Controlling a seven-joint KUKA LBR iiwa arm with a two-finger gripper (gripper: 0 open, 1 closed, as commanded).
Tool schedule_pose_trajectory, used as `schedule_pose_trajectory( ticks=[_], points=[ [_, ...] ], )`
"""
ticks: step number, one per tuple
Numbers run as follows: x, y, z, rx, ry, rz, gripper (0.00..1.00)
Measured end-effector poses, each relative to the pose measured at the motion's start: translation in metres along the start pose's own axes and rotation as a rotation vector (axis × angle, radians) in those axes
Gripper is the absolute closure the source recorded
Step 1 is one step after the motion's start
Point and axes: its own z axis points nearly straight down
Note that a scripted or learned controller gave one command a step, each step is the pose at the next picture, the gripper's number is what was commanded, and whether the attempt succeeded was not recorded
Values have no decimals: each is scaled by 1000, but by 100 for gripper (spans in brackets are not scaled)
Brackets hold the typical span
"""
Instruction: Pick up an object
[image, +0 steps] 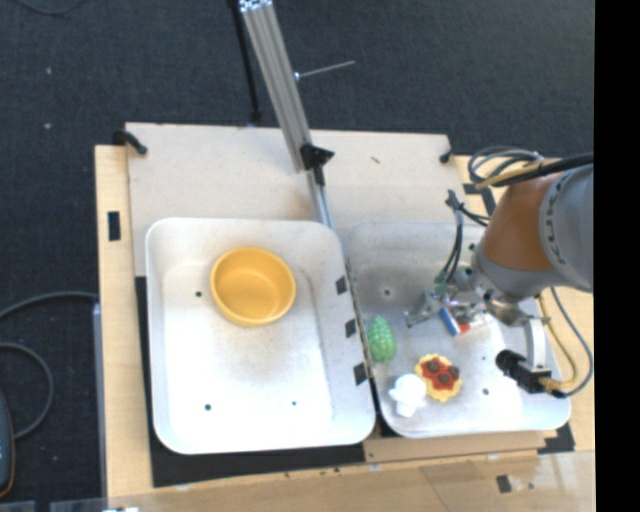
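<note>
Hovering low in the right bin (520, 415), the pincer (440, 308), its grip state unclear, has the pizza toy (439, 376) just below it in view

A dark speckled carpet (120, 70) covers the floor around the bench (115, 300), which is pale wood with a lighter board (230, 170) laid on top. A grey metal rail (280, 85) slants down from the top edge to the board. Black cables (30, 350) curl on the carpet at the left. The light is even and soft.
</note>
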Motion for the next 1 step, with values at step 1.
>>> schedule_pose_trajectory(
  ticks=[1],
  points=[
    [0, 2, -12, -6, 1, 4, 100]
  ],
)
